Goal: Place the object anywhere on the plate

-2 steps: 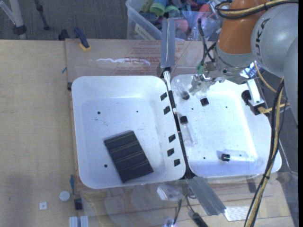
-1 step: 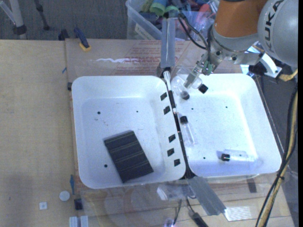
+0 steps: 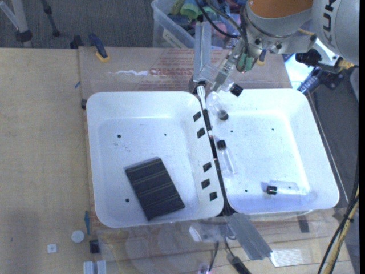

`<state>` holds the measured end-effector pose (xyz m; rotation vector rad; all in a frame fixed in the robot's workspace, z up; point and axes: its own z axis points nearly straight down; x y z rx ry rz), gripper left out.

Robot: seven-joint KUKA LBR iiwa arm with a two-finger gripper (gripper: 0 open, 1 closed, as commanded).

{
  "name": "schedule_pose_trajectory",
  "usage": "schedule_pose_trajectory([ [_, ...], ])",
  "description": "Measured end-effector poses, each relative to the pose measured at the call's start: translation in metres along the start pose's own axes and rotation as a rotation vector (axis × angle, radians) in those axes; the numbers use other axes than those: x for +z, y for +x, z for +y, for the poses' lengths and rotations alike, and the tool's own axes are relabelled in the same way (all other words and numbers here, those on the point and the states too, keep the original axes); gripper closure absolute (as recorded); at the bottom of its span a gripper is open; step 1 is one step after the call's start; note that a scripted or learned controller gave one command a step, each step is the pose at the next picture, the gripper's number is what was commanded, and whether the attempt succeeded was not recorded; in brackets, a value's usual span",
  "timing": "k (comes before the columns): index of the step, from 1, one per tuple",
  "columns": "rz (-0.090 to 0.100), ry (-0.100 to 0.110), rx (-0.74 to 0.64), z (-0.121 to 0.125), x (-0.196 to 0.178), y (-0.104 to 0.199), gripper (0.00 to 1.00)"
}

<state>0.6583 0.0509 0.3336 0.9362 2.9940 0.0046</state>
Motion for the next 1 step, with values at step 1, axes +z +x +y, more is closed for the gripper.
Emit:
schedule_pose_trajectory([
  [1,0.005,0.003,-0.284,0.0598,0.0232,0.0569,1.00],
])
